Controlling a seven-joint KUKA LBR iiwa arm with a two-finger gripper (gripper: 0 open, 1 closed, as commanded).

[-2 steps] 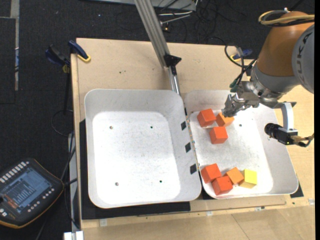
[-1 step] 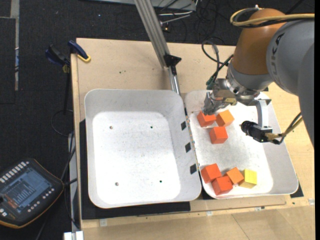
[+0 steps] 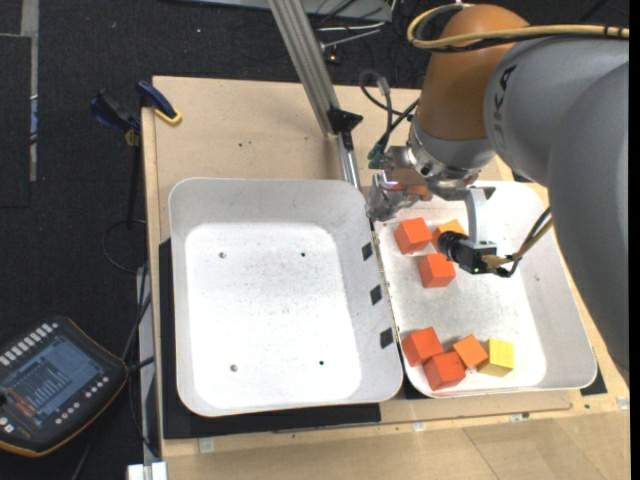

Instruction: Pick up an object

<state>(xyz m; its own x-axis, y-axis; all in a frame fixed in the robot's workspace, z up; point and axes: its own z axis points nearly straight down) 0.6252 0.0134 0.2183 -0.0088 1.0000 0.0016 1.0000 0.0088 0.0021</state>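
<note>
The claw (image 3: 400,190) is seen low over the far left corner of the right bin (image 3: 560,328), just beside two red-orange blocks (image 3: 412,235) (image 3: 436,269); whether it is wide or narrow cannot be told. Nearer the front rim, two more red-orange blocks (image 3: 421,344), an orange block (image 3: 470,350) and a yellow block (image 3: 500,355) are clustered. The left bin (image 3: 265,298) is set alongside on the counter (image 3: 250,118).

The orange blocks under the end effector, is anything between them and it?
Nothing visible stands between. The end effector hangs at the far end of the right bin, directly above the two orange blocks; other blocks cluster at the near end.
</note>
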